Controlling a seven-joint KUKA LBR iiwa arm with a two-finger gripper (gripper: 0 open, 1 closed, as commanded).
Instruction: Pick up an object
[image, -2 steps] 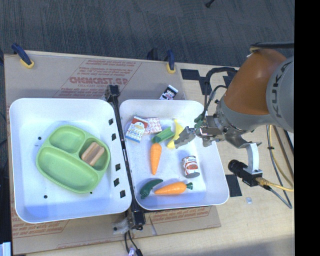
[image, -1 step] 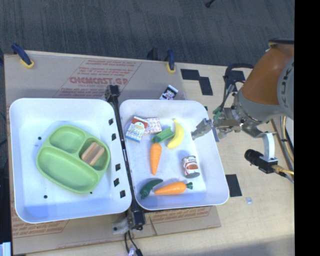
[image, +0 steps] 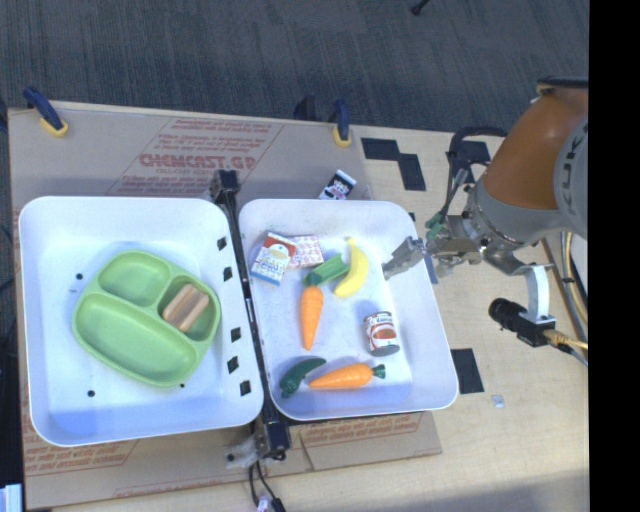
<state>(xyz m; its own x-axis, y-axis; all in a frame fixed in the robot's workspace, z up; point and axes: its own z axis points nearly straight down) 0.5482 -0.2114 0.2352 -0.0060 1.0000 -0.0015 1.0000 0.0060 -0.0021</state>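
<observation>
Left bin: held a green divided plate with a hot-dog toy in its right compartment.
Right bin: held small cartons, two carrots, a banana, a can and a green pepper.
Gripper: hovered at the right bin's right rim, near the banana; finger spread could not be told; nothing seen between the fingers.

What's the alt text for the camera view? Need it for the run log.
The gripper hangs over the right edge of the right bin, which holds two carrots, a banana, a can and small cartons. The left bin holds a green divided plate with a bread roll.
</observation>
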